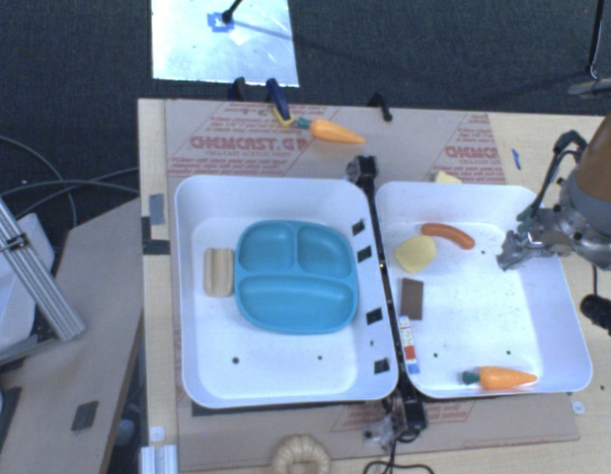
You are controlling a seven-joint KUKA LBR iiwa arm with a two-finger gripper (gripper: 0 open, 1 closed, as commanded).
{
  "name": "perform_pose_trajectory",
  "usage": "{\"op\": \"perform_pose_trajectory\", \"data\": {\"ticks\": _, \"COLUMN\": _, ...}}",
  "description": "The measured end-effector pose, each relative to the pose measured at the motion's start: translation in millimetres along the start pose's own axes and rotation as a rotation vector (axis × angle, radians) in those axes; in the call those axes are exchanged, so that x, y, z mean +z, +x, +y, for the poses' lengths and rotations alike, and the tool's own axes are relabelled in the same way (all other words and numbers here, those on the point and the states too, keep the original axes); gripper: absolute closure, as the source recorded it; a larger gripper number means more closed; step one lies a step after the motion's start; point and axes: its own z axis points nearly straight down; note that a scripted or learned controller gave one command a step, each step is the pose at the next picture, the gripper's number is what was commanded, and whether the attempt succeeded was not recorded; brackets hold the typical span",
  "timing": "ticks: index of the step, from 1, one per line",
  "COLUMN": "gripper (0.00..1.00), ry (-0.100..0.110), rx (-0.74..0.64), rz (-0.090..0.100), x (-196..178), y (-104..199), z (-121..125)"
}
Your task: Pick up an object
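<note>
Near edge of right-hand white plastic bin: small orange toy carrot with green tip, lying flat against front rim. Left edge, along central divider: thin white strip with red and blue marks; above it, dark brown rectangular block. Wide bare floor across centre and right. Farther in: pale yellow rounded lump, just beside an orange-red toy sausage. Right side: metal two-finger gripper over bin interior, well apart from sausage; finger spread too small and blurred to tell; arm cut off at frame edge. Left of bin: second white bin with blue three-compartment plate and tan block. Beyond bin, on cardboard: second orange carrot.
</note>
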Motion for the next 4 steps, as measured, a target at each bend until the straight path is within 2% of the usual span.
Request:
{"op": "perform_pose_trajectory", "data": {"ticks": 1, "gripper": 1.00, "ry": 0.005, "rx": 0.000, "rz": 0.001, "x": -3, "y": 0, "z": 1}}
{"op": "perform_pose_trajectory", "data": {"ticks": 2, "gripper": 1.00, "ry": 0.007, "rx": -0.004, "rz": 0.004, "x": 4, "y": 47, "z": 2}}
{"op": "perform_pose_trajectory", "data": {"ticks": 3, "gripper": 1.00, "ry": 0.005, "rx": -0.005, "rz": 0.003, "x": -9, "y": 95, "z": -2}}
{"op": "perform_pose_trajectory", "data": {"ticks": 4, "gripper": 1.00, "ry": 0.008, "rx": -0.004, "rz": 0.004, "x": -3, "y": 145, "z": -20}}
